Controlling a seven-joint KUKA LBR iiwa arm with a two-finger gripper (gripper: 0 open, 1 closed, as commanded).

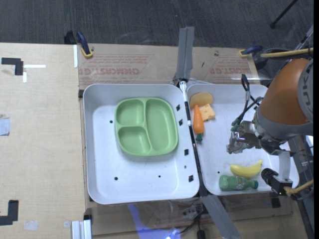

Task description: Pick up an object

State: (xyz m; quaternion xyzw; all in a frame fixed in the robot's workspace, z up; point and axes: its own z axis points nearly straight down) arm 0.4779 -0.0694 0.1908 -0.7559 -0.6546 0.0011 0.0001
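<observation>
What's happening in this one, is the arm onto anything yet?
Not that I can see. The arm's gripper sits low in the right bin, over bare floor, with nothing visible between its fingers. A banana and a green bottle lie just in front of it near the bin's edge. A carrot, a cheese wedge and a potato-like piece sit by the divider. The left bin holds a green divided plate.

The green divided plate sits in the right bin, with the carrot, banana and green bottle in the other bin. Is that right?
Not quite. The camera view shows the green divided plate in the left bin, not the right one. The rest holds: the carrot, banana and green bottle lie in the other bin, the right one.
</observation>
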